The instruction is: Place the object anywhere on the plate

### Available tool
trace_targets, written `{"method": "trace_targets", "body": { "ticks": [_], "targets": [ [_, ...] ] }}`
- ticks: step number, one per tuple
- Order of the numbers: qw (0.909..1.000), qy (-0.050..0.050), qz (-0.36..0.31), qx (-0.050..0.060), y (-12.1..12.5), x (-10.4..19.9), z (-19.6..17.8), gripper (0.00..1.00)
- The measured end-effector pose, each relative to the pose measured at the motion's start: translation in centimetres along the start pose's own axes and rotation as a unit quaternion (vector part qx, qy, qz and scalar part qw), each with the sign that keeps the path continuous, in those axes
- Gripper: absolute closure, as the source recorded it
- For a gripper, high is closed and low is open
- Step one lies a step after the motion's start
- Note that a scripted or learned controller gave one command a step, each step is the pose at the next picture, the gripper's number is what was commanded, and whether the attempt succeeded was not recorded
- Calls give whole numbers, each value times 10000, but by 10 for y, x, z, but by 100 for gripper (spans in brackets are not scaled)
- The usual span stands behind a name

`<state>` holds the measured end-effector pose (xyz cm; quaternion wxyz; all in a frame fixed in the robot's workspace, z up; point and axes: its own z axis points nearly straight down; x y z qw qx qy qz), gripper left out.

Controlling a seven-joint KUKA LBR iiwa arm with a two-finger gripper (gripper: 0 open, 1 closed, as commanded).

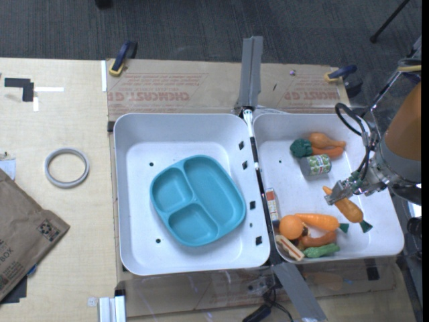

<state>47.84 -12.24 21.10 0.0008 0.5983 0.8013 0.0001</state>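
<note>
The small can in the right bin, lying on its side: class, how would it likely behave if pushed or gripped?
The small can lies on its side, so a push would probably roll it. Its smooth round wall may slip between fingers. It looks rigid.

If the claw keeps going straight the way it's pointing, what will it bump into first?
Probably the small orange carrot right under the claw in the right bin. The claw points down and leftward there, though height above it is hard to judge.
</note>
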Motion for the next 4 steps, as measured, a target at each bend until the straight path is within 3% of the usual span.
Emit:
{"method": "trace_targets", "body": {
  "ticks": [1,2,3,4],
  "targets": [
    [9981,8,-609,16,25,83,20,100],
    [9994,1,-345,14,62,149,18,100],
    [9930,-2,-1183,15,125,215,-17,100],
    [9930,-3,-1180,16,125,215,-17,0]
  ]
}}
